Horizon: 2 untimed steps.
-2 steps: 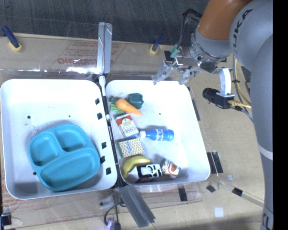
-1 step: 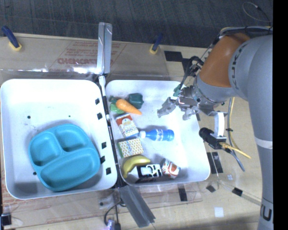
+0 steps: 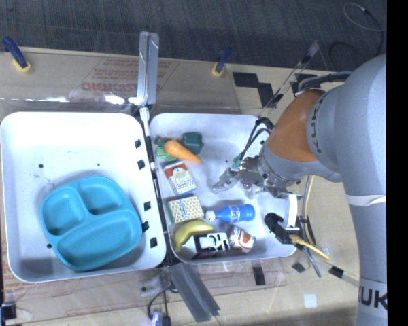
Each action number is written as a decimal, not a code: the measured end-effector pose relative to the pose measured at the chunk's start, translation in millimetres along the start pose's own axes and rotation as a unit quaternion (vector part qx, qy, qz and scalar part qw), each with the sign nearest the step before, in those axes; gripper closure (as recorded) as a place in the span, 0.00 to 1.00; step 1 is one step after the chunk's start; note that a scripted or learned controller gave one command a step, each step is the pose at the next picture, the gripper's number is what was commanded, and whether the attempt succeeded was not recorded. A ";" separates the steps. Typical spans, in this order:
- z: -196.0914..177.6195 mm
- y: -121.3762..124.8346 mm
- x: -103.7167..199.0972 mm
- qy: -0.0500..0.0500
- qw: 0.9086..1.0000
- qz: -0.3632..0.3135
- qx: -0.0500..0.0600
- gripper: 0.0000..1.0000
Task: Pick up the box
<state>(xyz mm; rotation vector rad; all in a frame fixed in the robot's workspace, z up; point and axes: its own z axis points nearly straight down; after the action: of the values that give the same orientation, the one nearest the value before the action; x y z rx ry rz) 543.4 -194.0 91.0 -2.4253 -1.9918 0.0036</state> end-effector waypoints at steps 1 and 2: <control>-23.8 -6.8 5.4 0.000 0.973 0.231 0.000 0.00; 0.7 -48.2 59.5 0.000 0.974 0.227 0.001 0.00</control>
<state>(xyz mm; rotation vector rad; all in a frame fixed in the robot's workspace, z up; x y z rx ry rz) 507.6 -126.2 90.5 -2.8125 -1.3896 0.0060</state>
